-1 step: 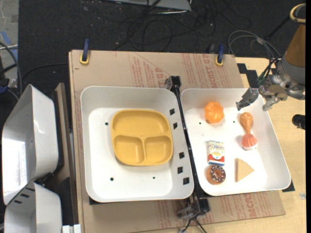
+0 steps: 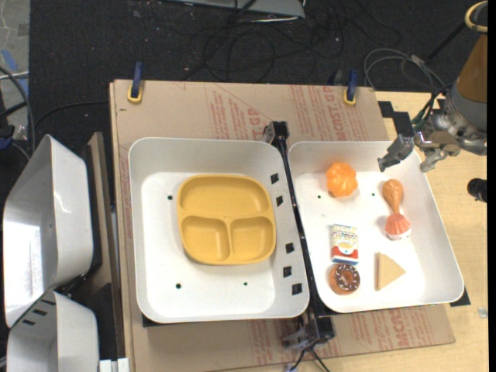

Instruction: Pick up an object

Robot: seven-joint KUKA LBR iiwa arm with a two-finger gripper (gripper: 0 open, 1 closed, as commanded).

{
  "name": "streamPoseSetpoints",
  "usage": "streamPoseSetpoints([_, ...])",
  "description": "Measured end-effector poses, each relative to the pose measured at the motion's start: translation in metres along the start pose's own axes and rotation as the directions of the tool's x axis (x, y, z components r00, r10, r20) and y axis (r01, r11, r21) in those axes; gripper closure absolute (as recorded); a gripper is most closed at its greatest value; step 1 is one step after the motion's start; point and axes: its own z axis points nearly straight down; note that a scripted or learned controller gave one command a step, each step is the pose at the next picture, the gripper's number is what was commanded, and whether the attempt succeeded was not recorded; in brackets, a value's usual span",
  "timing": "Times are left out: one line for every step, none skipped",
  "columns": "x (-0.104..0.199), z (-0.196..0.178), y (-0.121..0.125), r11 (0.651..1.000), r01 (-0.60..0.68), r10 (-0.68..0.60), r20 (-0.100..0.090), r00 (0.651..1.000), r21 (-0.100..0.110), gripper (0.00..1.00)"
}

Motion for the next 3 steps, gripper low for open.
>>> streamPoseSetpoints([0.003,0.064,0.002,1.000,-0.001,0.001,-0.002,1.000,0.005,0.00])
streamPoseSetpoints([0.004,0.108,-0.003,1.000,-0.002,0.002,-0.001,1.000,0.003,0.00])
streamPoseSetpoints([0.005,0.160,-0.003,1.000,-0.002,0.002,-0.001,1.000,0.002,0.00])
